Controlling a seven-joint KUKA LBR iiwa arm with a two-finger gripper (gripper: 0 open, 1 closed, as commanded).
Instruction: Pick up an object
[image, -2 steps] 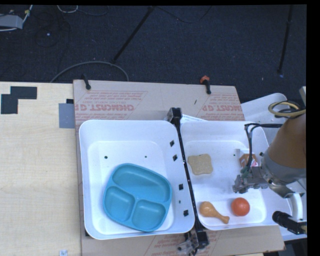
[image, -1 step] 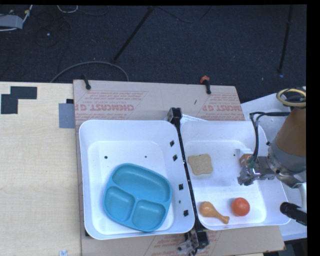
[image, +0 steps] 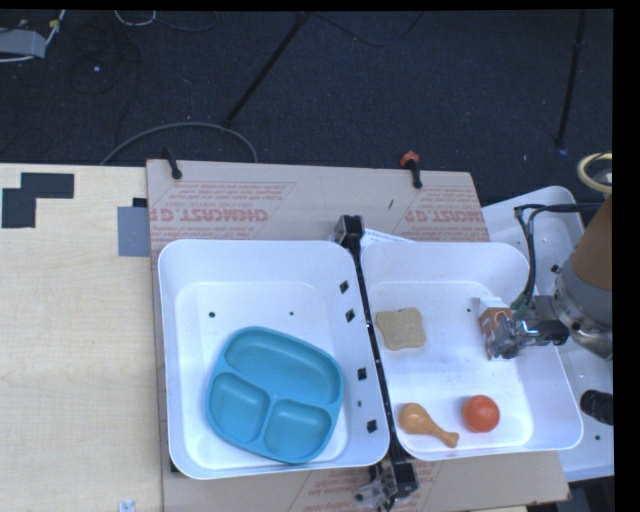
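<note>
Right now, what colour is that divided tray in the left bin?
Light blue; the tray shows in the camera view.

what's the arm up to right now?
A pick attempt. The tool sits low at the right side of the right bin, with nothing visibly held. In that bin lie a tan flat piece, a red ball and an orange drumstick-shaped toy, all apart from it. A blue divided tray fills the left bin.

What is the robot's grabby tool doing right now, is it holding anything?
Tool: low over the right white bin, near its right side; whether it is open, shut or holding anything cannot be told.
</note>
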